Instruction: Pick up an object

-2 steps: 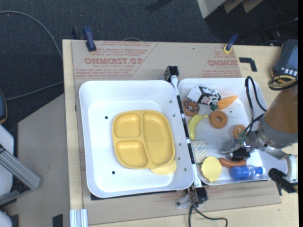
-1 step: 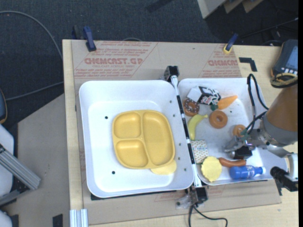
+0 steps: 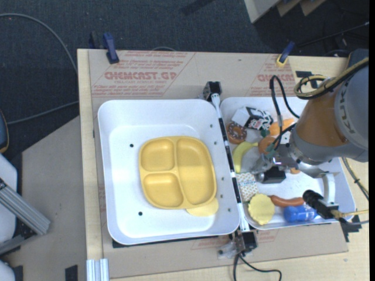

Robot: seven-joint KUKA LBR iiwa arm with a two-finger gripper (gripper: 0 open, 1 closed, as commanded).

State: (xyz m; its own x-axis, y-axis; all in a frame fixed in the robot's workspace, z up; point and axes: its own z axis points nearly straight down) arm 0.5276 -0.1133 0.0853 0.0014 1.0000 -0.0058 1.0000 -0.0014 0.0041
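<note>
From above, we see two white bins on a worktop (image 3: pixel 146 69). The left bin (image 3: pixel 117 157) holds a yellow divided plate (image 3: pixel 176 171). Our gripper (image 3: pixel 270 170) hangs low in the cluttered right bin (image 3: pixel 345 186), near a yellow toy (image 3: pixel 261 208) and a blue one (image 3: pixel 297 215). We cannot tell how the gripper is set. Nothing looks lifted; the pick remains.

left bin (image 3: pixel 117 157): yellow tray (image 3: pixel 176 171) | right bin (image 3: pixel 345 198): claw (image 3: pixel 270 167), clutter
</note>
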